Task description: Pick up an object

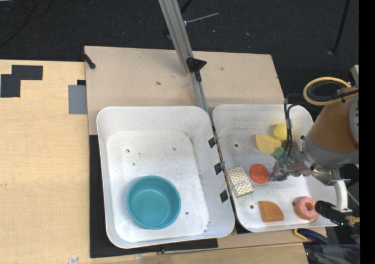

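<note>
Here, the left shallow white plastic bin [111, 125] on the table holds a round teal bowl [153, 201] near its front. In the right white bin [234, 117] lie a patterned small box [240, 181], a red ball [259, 173], an orange-brown wedge [270, 211], yellow pieces [268, 143] and a pink ring doughnut [305, 207]. The gripper [283, 171] sits just right of the red ball; I cannot tell its state.

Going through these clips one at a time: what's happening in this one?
A grey arm with an orange band reaches in from the right and has its gripper low in the right bin, among small items: a red ball, yellow pieces, a patterned block, an orange wedge and a pink donut. Nothing is visibly held. The left bin holds a teal bowl.
</note>
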Controlling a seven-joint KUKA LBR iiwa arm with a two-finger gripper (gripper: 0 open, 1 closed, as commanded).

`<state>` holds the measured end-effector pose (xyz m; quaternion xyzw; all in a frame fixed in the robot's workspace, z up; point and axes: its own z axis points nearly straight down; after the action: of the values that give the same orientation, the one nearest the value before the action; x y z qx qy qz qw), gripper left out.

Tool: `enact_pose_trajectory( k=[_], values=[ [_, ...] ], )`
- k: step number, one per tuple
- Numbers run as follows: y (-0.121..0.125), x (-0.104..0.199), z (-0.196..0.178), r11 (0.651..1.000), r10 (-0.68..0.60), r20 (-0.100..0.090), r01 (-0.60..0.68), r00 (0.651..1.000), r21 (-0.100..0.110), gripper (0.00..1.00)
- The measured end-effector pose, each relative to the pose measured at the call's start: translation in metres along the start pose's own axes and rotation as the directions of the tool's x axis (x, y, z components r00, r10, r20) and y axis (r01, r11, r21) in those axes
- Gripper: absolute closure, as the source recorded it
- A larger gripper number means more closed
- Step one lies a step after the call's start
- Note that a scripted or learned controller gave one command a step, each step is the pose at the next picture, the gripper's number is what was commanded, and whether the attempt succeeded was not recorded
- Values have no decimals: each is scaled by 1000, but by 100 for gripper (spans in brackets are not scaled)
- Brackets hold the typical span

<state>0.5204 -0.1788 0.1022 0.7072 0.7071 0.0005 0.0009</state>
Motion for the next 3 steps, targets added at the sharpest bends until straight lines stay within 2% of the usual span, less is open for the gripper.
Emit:
enact_pose_trajectory(
  k=[2,3],
  values=[
    [7,7,-122,1000,-1,1,1,1000,-3,100],
    [8,7,-156,1000,0,0,0,1000,-1,100]
  ],
)
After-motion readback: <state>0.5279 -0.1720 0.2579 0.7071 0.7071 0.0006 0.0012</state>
